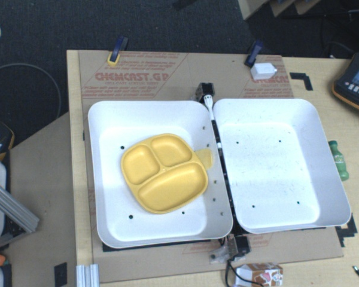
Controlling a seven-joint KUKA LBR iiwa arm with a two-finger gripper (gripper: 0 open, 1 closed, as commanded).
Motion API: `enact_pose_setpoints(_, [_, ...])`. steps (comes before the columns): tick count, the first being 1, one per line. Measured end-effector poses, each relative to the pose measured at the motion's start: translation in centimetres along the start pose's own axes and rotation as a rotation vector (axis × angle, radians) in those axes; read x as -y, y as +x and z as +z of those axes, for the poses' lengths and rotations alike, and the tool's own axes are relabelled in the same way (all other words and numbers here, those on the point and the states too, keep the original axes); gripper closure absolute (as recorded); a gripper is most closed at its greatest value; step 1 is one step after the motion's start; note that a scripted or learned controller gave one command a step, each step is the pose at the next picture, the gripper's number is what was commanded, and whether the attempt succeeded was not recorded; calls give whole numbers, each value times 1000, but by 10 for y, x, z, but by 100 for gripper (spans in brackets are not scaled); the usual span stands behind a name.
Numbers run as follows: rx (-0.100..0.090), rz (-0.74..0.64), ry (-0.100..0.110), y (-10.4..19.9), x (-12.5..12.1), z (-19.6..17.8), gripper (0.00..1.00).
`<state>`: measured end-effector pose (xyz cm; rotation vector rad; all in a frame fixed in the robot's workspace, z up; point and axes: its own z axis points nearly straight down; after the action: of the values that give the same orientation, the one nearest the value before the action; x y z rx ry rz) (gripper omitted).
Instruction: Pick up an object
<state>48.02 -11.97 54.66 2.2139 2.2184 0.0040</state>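
A yellow sectioned plate (pixel 163 172) with three compartments lies flat in the left white bin (pixel 107 214), a little right of the bin's middle. A small yellow tab (pixel 204 158) pokes out from under its right edge. The right white bin (pixel 275 160) sits beside it, the two rims touching along the middle.
Both bins rest on a cardboard-covered bench (pixel 167 76). A small white block (pixel 263 71) and two clamps (pixel 115 51) sit along the bench's far edge. A green item (pixel 338 159) lies beside the right bin's right rim. Cables and a connector (pixel 239 259) are at the front.
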Motion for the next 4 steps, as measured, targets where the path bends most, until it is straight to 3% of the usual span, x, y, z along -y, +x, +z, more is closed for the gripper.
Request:
enact_pose_setpoints(1, [-6, 3, 20, 6, 3, 121, 100])
enact_pose_setpoints(2, [-7, -7, 19, 96, 3, 220, 100])
enact_pose_setpoints(3, [-7, -8, 12, 183, 3, 221, 100])
enact_pose_setpoints(4, [-4, 6, 12, 131, 3, 238, 100])
